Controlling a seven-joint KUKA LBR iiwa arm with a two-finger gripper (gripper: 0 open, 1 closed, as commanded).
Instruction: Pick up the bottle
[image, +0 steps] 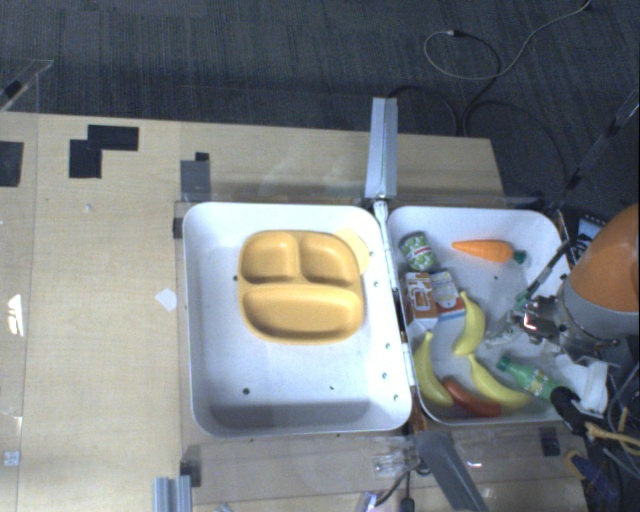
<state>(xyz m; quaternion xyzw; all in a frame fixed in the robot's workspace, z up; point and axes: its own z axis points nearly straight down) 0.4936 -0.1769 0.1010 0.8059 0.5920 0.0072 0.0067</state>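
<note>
Both bins, left bin (215, 330) and right bin (535, 228), look like smooth white plastic with a soft sheen. The yellow divided tray (300, 283) appears as matt moulded plastic. The bottle (522, 375) is clear green, glossy plastic. Bananas (470, 330) and carrot (483, 250) look like smooth, slightly shiny plastic. The can (416, 249) carries a glossy printed label. The bench (100, 300) shows pale wood grain under a reflective sheet
</note>
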